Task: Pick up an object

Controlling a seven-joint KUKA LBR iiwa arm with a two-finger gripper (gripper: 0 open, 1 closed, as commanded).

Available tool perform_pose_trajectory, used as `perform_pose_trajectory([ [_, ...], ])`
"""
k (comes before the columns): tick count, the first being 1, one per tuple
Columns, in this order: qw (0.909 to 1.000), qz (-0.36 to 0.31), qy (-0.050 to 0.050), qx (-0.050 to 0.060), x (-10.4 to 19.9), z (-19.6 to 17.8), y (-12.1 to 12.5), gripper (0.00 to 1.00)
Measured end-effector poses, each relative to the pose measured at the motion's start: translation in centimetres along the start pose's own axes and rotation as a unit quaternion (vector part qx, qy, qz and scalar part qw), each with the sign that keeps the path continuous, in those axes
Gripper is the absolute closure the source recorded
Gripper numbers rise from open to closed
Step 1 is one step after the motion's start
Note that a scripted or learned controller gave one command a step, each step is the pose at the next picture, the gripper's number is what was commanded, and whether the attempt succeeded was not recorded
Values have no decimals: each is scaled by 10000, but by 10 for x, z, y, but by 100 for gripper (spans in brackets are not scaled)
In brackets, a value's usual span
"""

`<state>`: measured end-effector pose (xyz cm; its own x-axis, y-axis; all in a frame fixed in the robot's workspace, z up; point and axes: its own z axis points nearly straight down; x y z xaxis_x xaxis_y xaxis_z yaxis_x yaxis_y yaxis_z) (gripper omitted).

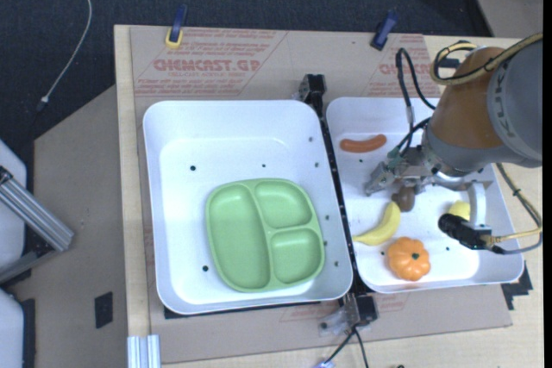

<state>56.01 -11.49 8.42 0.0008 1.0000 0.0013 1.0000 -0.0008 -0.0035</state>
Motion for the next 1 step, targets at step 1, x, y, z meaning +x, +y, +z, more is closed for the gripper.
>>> perform_pose_trajectory([
  [1,10000,1,-1,-13,0,-11,1,100],
])
